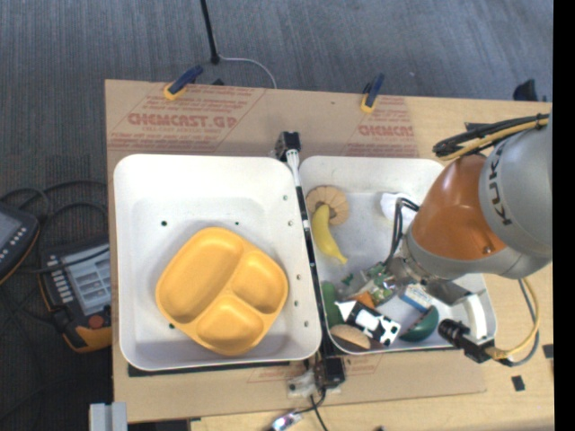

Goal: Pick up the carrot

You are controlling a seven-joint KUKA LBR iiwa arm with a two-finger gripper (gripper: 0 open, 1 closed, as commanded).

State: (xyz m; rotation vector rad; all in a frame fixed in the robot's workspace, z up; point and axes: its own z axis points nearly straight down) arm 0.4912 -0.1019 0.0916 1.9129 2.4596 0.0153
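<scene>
Grey arm (476, 214) covering right bin (359, 173), carrot (367, 287) barely visible

This is looking like a robotics lab or test cell rather than a home. A brown board (269, 124) printed with a maker's name is serving as the bench top, and yellow-and-blue clamps (183, 82) are gripping its far edge. Grey carpet (359, 25) is showing beyond that edge, with a thin black pole (207, 16) rising from it. Left of the board, a handheld control unit (16, 232) and other electronic gear (79, 281) are lying on the floor among black cables (54, 196). On the board, two white bins (135, 196) are sitting side by side, and an industrial arm (503, 214) is reaching over its right side.
</scene>
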